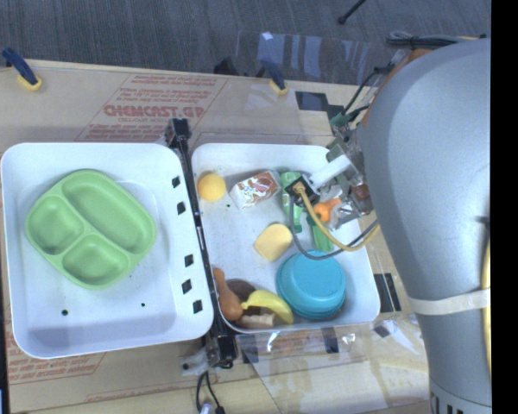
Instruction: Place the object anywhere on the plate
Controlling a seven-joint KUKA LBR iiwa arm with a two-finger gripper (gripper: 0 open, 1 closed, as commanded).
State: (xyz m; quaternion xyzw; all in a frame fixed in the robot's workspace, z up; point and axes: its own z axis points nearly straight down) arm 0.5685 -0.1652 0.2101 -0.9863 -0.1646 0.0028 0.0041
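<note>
Sitting at nine o'clock on the bench, the left bin carries the green plate, a three-compartment dish lying flat with nothing on it. Across the divider, the right bin holds the loose items: a yellow ball at its ten o'clock corner, a printed packet just beside it, a pale yellow block near the middle, a banana at six o'clock and a blue bowl at five o'clock. The gripper hangs over the bin's three o'clock side among green and orange pieces; whether it is spread or closed, I cannot tell. The grey arm bulks at right.
</note>
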